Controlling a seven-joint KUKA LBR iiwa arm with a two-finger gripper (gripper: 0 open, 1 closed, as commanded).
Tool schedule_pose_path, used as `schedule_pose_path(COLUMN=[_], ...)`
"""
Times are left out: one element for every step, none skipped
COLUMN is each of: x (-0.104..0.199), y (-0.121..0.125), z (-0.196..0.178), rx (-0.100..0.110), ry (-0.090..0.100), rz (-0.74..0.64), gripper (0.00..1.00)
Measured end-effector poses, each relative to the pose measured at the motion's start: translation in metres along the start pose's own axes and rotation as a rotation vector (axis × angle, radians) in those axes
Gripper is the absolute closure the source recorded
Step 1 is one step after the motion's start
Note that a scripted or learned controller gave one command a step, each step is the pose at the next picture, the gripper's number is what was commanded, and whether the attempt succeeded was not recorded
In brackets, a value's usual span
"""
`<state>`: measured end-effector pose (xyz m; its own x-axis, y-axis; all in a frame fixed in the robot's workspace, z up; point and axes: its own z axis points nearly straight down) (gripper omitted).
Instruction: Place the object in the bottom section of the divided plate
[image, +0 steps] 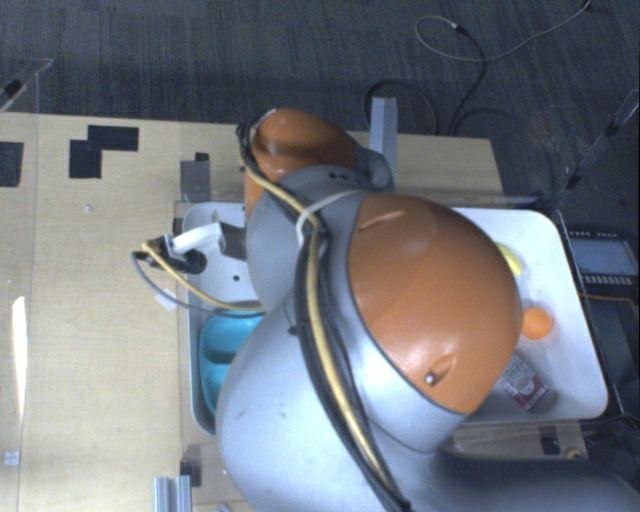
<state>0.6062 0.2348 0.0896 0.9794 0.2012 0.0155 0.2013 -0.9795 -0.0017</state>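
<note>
The grey and orange arm (400, 330) covers most of both bins. Its wrist end (290, 150) reaches over the left bin (205, 222), and the gripper itself is hidden beneath it. A blue divided plate (222, 345) shows partly at the left bin's lower left, under the arm. In the right bin (570, 300) lie an orange ball (538, 323), a yellow object (511, 262) mostly hidden by the arm, and a clear packet with red print (525, 385).
A white connector with yellow and black cables (185, 245) sticks out left of the wrist over the left bin's edge. The wooden bench (90, 330) spreads to the left. Black marks (100, 145) lie on it at top left.
</note>
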Motion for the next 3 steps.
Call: schedule_pose_path(x=[-0.048, -0.105, -0.099], y=[-0.002, -0.02, -0.019], z=[0.0, -0.003, -0.028], rx=[-0.003, -0.002, -0.001], ry=[-0.004, 0.0, -0.011], rz=[-0.118, -0.271, -0.144], gripper=[1.0, 1.0, 1.0])
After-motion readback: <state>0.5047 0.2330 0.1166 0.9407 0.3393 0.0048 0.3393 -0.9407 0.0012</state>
